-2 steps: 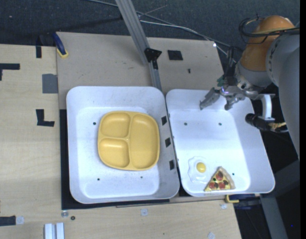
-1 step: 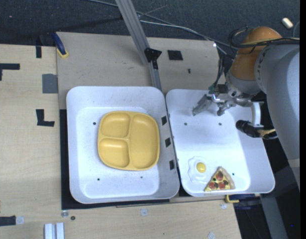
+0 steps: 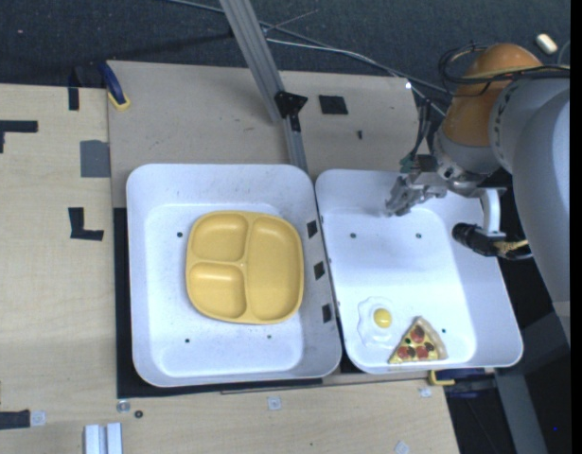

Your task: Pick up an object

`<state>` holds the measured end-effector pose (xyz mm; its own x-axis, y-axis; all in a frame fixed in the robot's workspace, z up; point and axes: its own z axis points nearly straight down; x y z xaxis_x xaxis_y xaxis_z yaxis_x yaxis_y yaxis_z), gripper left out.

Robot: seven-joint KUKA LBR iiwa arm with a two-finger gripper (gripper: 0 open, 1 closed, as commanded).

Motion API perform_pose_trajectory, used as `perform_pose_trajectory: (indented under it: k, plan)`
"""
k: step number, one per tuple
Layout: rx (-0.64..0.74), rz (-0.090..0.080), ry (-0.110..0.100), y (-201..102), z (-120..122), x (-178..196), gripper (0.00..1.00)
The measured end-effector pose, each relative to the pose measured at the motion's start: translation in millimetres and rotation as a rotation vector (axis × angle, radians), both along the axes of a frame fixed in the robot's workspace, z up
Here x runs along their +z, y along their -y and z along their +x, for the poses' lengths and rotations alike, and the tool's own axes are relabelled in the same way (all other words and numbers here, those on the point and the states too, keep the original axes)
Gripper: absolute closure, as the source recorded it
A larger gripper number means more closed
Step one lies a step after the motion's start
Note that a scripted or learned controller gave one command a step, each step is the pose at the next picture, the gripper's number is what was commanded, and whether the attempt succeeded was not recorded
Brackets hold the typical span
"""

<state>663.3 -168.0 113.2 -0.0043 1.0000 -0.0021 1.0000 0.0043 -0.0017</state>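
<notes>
Pizza slice (image 3: 418,341) and fried egg (image 3: 376,319), both toys, lie side by side at the near edge of the right bin (image 3: 480,291), well apart from the claw (image 3: 402,200), which hangs over the far end of that same bin, close by its back wall. From the claw the two toys lie straight toward the camera and a little to the side, across a bare stretch of white floor; the egg is the nearer of the pair, the pizza slice just beyond it and nearly touching it, its point aimed away from the claw's side of the bin and its long axis running roughly along the line from claw to near rim. A yellow divided plate (image 3: 245,266) rests in the middle of the left bin (image 3: 158,253), farther from the claw than either toy and across the wall between the bins. The grey arm (image 3: 532,130) reaches in over the bench (image 3: 44,253) with its orange band (image 3: 485,88) above the wrist. The claw appears to carry nothing and to touch nothing, though at this size and angle its tips blur together and how wide it stands cannot be told. Any pick, by this reading, calls first for a long travel toward the near rim before a descent.
</notes>
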Motion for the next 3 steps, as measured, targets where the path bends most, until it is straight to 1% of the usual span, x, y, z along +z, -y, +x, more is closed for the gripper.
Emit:
perform_pose_trajectory:
  k: [1,2,3]
  plan:
    - [-0.003,0.002,0.005,-4.1,-8.7,51.9,1.00]
    - [-0.003,0.002,0.004,-4.6,-7.9,93.3,1.00]
    - [-0.001,0.003,-0.002,-51.6,-37.2,89.8,1.00]
